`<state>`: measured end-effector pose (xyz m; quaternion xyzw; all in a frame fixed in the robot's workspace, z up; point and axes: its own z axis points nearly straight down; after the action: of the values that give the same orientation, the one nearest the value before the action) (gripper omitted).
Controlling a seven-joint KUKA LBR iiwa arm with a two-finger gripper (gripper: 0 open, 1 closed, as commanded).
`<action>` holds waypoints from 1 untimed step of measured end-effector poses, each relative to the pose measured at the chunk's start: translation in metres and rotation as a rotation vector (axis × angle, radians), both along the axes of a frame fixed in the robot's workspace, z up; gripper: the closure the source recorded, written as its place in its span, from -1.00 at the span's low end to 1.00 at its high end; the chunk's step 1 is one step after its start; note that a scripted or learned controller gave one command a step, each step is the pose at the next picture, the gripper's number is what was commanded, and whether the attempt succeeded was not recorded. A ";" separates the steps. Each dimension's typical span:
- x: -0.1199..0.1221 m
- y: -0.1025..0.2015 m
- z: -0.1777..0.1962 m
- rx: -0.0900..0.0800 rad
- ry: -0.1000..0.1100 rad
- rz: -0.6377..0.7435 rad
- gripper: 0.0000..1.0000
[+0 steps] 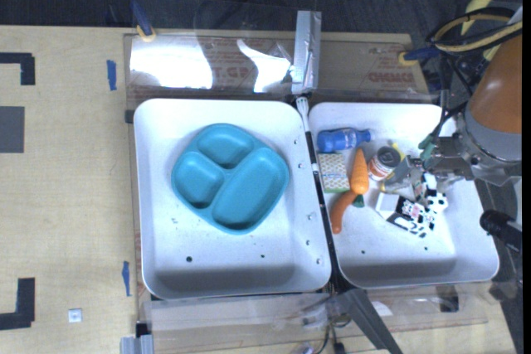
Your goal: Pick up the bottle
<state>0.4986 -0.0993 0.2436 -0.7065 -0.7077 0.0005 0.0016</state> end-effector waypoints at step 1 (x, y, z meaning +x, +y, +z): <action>0.039 0.022 -0.059 0.001 -0.002 0.459 -1.00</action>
<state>0.5381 -0.0772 0.1846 -0.5271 -0.8498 -0.0001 0.0008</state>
